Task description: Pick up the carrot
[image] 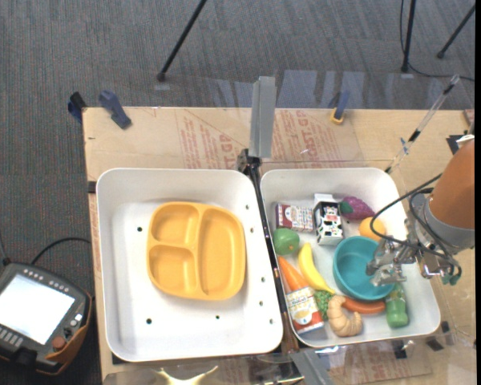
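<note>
Gripper: the gripper (387,268) hung over the right-hand bin (389,184), above the right side of the teal bowl (359,266); whether it was parted or closed could not be told from above, and nothing showed clamped in it.
Arm: the arm (457,199) came in from the right edge, its orange band above the wrist, cables looping beside it.
Carrot position: the carrot (290,273) lay on the floor of the right-hand bin near its left wall, just below the green apple (286,241) and beside the banana (311,266).
Carrot look: short, orange, tapered, lying at a slant with one end toward the apple and the other touching or running under the small carton (304,309) at the front.
Neighbours: crowded on both sides, so little free room appeared around it for a grasp.
Progress: by my judgement the pick had not begun; the carrot rested in the bin, well apart from the gripper, with bowl and banana between them.
Remaining: the gripper had to cross leftward over the bowl, line up with the carrot's slant, descend, close and lift.
Other bin: the left-hand bin (120,207) held a yellow divided plate (197,251), which played no part in the task.
</note>
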